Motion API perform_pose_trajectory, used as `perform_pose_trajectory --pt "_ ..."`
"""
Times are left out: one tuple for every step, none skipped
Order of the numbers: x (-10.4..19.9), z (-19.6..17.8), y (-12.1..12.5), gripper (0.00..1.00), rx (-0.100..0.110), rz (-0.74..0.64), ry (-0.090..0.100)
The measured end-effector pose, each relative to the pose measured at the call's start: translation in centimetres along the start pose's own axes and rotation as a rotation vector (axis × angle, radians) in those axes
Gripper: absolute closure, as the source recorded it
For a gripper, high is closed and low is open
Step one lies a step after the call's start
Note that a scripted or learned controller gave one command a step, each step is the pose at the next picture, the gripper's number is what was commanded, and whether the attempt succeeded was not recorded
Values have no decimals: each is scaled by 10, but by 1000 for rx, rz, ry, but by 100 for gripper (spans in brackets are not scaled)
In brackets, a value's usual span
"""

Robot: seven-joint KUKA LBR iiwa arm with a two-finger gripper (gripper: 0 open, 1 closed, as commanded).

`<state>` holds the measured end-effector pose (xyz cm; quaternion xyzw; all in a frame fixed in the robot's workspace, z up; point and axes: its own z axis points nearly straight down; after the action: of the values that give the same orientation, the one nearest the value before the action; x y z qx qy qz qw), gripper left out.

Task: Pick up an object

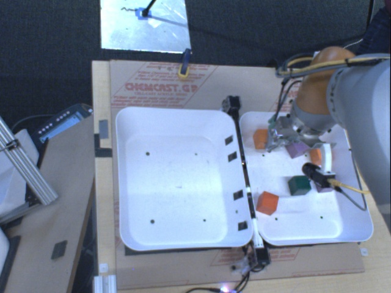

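In the camera view we see the right bin [342, 227] holding an orange block [267, 202] near its front left corner, a green block [299, 185] at its middle, another orange block [261, 139] by its back left edge and a purple block [297, 149] just beside the gripper [276, 138]. The left bin [131, 124] sits alongside. The arm [357, 96] bends down over the right bin's back edge; we cannot tell how its jaws stand.

The two shallow white plastic bins, left [177, 182] and right [305, 218], look smooth with a faint sheen. They sit on a flat brown cardboard sheet [162, 87], matt, printed in red. The worktop [101, 102] under it looks like pale matt wood. A square silvery sheet [143, 17] behind shines like foil. The grey arm casing [366, 96] looks smooth and satin.
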<state>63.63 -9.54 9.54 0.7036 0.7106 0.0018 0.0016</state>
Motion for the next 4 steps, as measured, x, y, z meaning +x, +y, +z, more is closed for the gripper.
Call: perform_pose_trajectory --pt "12 12 -59 100 9 9 1" --pt "-1 11 -53 100 3 9 -1" --pt "-30 -9 -28 100 -1 9 -2" --pt "-9 12 -70 100 9 9 1"
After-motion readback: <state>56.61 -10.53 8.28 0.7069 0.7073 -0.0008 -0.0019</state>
